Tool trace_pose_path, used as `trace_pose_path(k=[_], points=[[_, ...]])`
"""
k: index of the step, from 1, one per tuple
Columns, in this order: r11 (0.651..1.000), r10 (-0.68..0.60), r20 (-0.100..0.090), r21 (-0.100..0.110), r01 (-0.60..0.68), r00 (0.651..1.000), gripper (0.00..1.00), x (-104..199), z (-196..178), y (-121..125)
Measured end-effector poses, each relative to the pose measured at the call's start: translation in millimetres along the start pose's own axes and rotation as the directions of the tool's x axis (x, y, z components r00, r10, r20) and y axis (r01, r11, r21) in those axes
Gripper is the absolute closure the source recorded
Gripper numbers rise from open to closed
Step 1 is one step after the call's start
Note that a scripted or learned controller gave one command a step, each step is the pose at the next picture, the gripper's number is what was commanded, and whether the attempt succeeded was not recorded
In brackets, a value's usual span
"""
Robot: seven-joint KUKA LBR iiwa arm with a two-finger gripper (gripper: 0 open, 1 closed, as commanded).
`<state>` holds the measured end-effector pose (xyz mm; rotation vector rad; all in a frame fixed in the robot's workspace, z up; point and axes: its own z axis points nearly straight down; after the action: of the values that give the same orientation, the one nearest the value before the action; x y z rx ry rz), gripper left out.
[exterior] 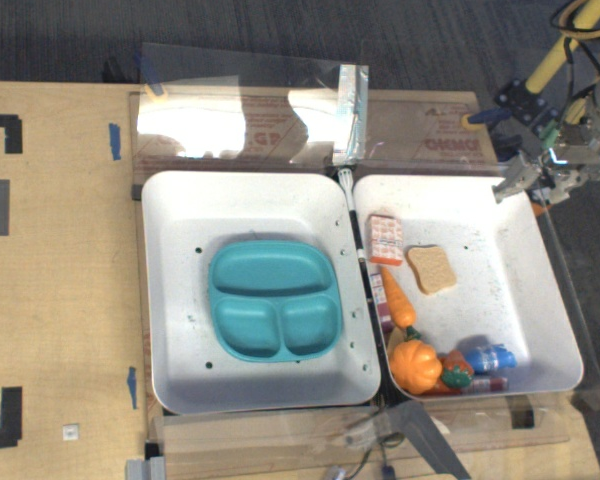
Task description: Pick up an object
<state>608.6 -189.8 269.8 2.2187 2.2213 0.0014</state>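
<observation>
I see gripper (525, 180) at upper right of frame, over top right corner of right bin (500, 218); can't tell finger state. Nothing visibly held. Objects all in right bin: one carrot (398, 298), long axis running top to bottom of frame, slightly tilted; one bread slice (432, 268) beside it; one small box (384, 239); one pumpkin (415, 364); one blue bottle (488, 357). All lie well down-left of gripper. Left bin (170, 268) holds one teal tray (274, 299).
</observation>
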Motion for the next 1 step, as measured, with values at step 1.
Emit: trace_pose_path(k=[1], points=[[0.999,0.043,-0.003,0.012,-0.043,0.999,0.0,30.0,161.9,-46.6]])
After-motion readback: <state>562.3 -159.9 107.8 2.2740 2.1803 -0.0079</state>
